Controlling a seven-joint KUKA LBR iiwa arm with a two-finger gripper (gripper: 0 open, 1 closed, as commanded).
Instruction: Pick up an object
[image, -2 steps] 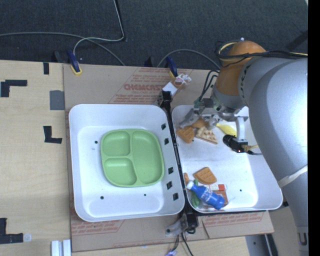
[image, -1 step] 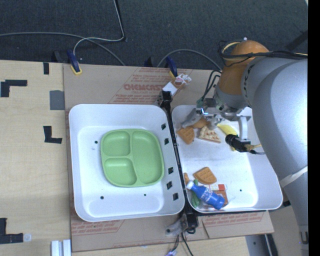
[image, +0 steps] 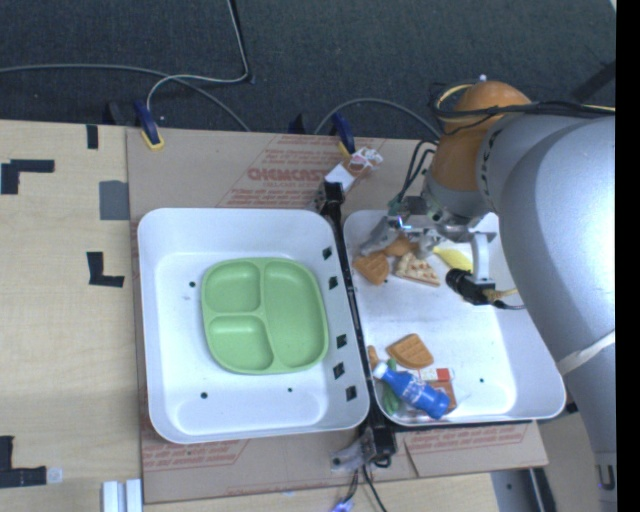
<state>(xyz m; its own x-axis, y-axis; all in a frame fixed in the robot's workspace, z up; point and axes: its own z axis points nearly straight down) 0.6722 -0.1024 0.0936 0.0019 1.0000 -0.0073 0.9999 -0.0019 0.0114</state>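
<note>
We find the gripper (image: 400, 232) lowered at the far end of the right bin (image: 500, 345), over a brown toy (image: 373, 267) and waffle piece (image: 417, 268); we cannot tell how its jaws stand. The left bin (image: 165, 330) holds a green divided plate (image: 265, 314).

gripper (image: 392, 232) low in right bin (image: 500, 345) | brown pastry (image: 372, 267) just below it | cracker (image: 416, 268) beside | blue bottle (image: 418, 393) well below | grasp unclear, possibly none
</note>
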